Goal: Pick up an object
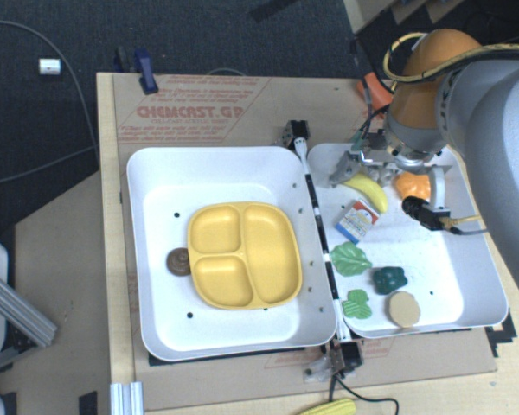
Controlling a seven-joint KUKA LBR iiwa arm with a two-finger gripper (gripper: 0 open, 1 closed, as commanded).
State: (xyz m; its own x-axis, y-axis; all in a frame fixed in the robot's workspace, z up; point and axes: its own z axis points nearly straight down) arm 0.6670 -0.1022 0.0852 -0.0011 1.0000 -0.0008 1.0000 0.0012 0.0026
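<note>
gripper (382,164) over right white bin (467,292) | grip state unclear | curved yellow plastic banana (368,190) just below | long axis upper-left to lower-right

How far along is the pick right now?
Done: the gripper has reached the right bin, low over the banana. In hand: nothing visibly held. Left: grasp and lift; the banana, leaf and cookie lie in the bin.

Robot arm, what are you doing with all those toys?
The robot arm is reaching into the right bin, and its gripper is low over a yellow banana at the far end. It isn't clearly holding anything. Nearby lie a small carton, an orange thing, green leafy pieces and a tan disc. The left bin holds a yellow divided plate.
</note>
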